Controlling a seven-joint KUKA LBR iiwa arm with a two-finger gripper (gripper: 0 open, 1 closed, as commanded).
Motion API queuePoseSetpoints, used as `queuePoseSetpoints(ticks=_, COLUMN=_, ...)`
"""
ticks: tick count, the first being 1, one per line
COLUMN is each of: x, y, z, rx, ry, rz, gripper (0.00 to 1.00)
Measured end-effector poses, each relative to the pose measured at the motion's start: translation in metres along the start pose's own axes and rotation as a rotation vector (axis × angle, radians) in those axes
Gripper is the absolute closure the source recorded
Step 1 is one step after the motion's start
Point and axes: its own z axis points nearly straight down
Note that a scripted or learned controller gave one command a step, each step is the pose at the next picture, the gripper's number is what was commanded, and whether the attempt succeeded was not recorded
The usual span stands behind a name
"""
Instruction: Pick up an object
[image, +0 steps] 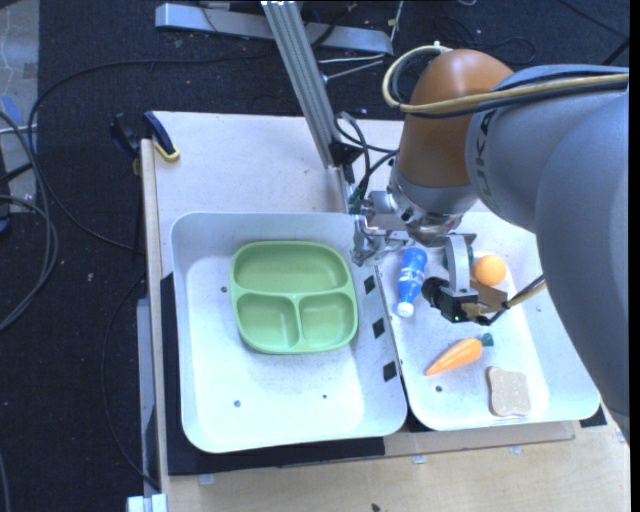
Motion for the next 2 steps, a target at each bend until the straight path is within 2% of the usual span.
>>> queuePoseSetpoints(ticks=1, x=0.0557, y=0.0057, z=0.0040, rx=-0.001, ry=0.001, rz=-0.002, gripper=1.00)
queuePoseSetpoints(ticks=2, x=0.0526, y=0.0054, z=0.0039, rx=0.000, ry=0.000, rz=0.003, gripper=0.00)
